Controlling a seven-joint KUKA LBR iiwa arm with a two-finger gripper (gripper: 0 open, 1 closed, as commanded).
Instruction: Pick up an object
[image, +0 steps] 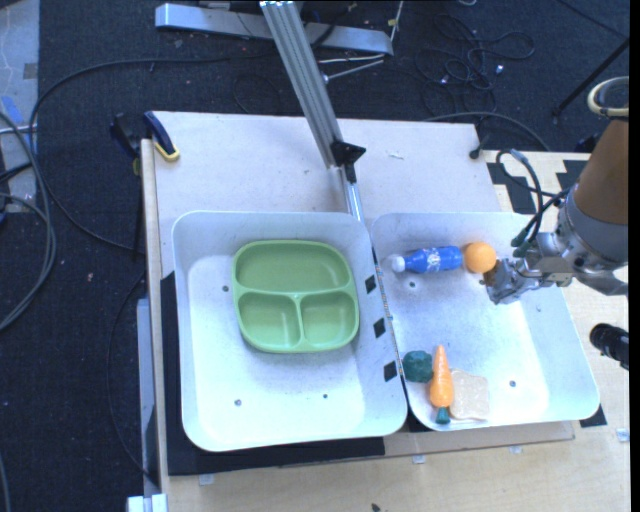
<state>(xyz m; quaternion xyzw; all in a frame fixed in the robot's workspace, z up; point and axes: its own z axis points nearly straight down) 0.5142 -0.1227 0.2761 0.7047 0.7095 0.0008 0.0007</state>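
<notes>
The right bin (530, 345) holds a small blue bottle (432, 260) lying on its side with its white cap to the left, an orange ball (479, 257) touching its right end, a toy carrot (439, 374) with a green top, and a beige slice of bread (470, 394) beside the carrot. My gripper (499, 283) hangs over the bin's upper right part, just right of and below the orange ball. Nothing shows between its fingers.
The left bin (205, 330) carries a green divided plate (296, 294). A slanted metal pole (312, 90) runs down to the seam between the bins. The grey arm with its orange band (605, 185) comes in from the right.
</notes>
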